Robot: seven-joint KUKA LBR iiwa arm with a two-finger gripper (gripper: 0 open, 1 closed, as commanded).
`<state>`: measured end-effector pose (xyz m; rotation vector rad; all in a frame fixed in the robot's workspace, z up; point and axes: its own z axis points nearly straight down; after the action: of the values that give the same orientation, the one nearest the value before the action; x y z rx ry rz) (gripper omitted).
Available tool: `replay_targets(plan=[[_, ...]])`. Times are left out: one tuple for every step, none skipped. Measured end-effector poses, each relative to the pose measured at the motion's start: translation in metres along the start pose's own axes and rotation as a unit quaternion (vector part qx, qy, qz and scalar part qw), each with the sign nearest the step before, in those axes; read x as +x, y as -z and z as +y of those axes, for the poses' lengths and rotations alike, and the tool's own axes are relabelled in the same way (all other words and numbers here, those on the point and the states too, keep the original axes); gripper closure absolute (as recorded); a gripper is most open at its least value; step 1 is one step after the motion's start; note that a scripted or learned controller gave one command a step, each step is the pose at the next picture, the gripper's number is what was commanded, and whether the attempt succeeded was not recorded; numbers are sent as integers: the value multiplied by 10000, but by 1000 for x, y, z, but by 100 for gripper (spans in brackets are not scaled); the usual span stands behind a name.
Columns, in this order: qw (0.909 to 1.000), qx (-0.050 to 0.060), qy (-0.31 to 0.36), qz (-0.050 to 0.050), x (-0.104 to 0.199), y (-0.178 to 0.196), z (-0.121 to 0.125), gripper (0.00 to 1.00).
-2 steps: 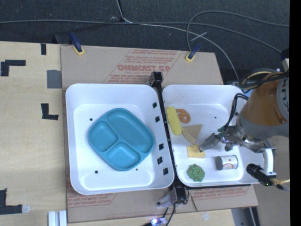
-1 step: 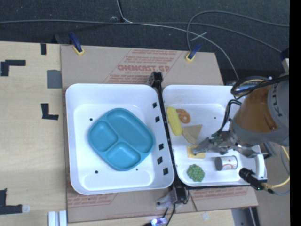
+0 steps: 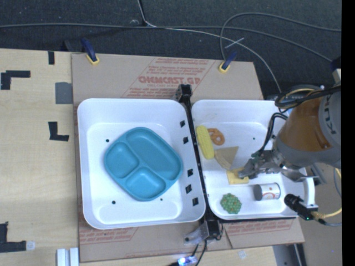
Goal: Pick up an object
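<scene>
The grey arm with its orange band (image 3: 304, 127) comes in from the right of the frame and hangs over the right-hand white bin (image 3: 244, 111). Its claw (image 3: 250, 169) sits low at the bin's middle, just over a flat yellow piece (image 3: 235, 177) and beside a tan wedge-shaped piece (image 3: 226, 158); I cannot tell how wide it stands.

Around it lie a yellow corn cob (image 3: 204, 142) touching an orange pretzel-like ring (image 3: 216, 136) toward the upper left of that bin, a green bumpy ball (image 3: 231, 203) at the lower edge, and a small white cylinder with a dark cap (image 3: 267, 192) lying on its side.

The left-hand white bin (image 3: 89, 148) holds a blue compartment tray (image 3: 143, 163). Both bins rest on brown cardboard (image 3: 166, 76) on the tabletop (image 3: 33, 176).
</scene>
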<state>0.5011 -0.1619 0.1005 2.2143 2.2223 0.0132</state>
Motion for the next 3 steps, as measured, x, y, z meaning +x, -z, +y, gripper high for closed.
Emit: replay_targets(plan=[[10000, 29, -7, -19, 2, 46, 9, 100], [10000, 31, -7, -17, 10, 91, 9, 100], [10000, 39, -11, -14, 10, 111, 10, 100]])
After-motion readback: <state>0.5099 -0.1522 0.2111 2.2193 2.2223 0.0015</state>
